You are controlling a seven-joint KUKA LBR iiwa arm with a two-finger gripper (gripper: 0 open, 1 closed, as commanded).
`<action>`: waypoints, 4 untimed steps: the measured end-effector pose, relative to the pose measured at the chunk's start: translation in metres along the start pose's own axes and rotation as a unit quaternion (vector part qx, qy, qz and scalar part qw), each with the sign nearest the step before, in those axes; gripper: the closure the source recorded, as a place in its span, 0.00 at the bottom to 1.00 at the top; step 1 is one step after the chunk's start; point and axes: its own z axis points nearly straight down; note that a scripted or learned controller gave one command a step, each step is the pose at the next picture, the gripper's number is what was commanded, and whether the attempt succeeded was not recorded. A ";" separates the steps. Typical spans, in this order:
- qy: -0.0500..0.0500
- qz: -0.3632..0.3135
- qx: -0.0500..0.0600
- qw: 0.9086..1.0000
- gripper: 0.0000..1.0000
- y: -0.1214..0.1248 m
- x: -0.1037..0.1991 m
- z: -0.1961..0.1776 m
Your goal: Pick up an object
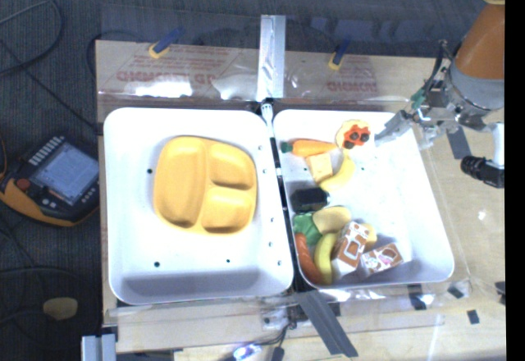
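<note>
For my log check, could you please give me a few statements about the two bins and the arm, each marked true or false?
1. A yellow tray lies in the left bin. True.
2. The toy food is piled in the left bin. False: it sits in the right bin.
3. A carrot lies near the right bin's top-left corner. True.
4. The claw is over the yellow tray. False: it is at the right bin's upper right.

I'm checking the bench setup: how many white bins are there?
2. The left bin holds a yellow tray. The right bin holds a pile of toy food along its left side. They sit side by side, touching at the middle.
</note>
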 end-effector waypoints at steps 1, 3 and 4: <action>-0.001 -0.046 0.000 0.999 0.00 0.034 0.046 0.114; -0.001 -0.023 0.000 1.000 1.00 0.053 0.120 0.034; -0.002 -0.022 0.000 1.000 0.00 0.052 0.120 0.034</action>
